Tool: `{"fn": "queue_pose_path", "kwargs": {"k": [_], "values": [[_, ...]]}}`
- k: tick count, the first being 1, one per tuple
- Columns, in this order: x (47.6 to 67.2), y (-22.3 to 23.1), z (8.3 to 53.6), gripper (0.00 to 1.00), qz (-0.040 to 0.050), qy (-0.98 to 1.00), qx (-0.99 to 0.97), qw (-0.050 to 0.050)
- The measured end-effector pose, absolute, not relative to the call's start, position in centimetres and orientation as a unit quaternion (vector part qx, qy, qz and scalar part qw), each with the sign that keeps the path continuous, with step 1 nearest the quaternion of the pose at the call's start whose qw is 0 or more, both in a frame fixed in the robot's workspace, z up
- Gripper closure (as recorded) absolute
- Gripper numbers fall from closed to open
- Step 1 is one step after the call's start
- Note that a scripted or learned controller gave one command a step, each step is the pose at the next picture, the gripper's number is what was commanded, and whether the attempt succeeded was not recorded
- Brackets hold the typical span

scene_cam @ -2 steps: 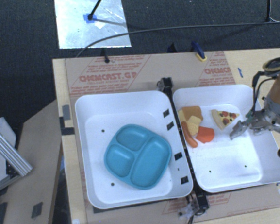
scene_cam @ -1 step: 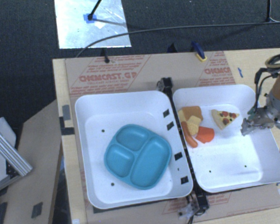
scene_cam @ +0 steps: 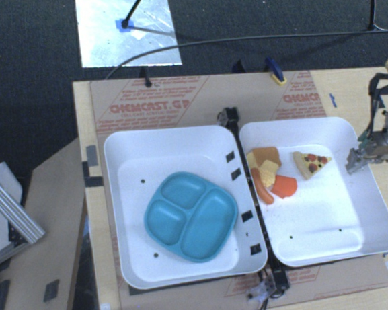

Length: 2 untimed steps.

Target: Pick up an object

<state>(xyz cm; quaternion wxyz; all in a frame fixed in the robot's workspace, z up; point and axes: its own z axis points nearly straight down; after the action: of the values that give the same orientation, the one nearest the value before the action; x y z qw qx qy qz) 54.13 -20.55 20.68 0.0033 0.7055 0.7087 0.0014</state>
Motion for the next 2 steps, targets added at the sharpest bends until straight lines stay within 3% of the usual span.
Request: {"fn": "queue_pose_path", "kwargs": {"k": [1, 2], "values": [[54.3, -19.7, 26.6, 1.0, 0.0018, 0.709, 0.705, 0.004], [54.4, -19.7, 28.7, 1.0, 0.001, 0.709, 0.705, 0.002]]}}
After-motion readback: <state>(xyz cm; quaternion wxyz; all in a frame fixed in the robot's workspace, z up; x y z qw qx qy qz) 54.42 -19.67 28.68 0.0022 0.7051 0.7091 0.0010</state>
